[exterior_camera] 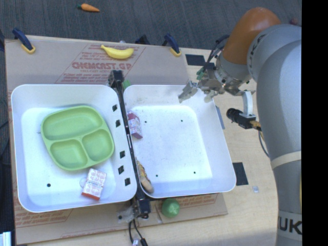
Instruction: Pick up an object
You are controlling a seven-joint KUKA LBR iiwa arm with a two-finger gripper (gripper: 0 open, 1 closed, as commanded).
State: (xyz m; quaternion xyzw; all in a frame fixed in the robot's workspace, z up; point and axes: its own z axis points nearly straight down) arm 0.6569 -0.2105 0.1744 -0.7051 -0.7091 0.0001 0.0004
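Grey robot arm (279, 137) looms closest to us, its two-finger gripper (197, 90) hovering over the right white bin's (225, 173) far rim.

We see nothing between the fingers, which look spread a little, so we judge that the pick is not yet made. Candidates lie along the divider: a small red-and-white packet (134, 124) with its long axis running near-to-far, and a tan elongated piece (144, 178) lying likewise, leaning towards the near corner.
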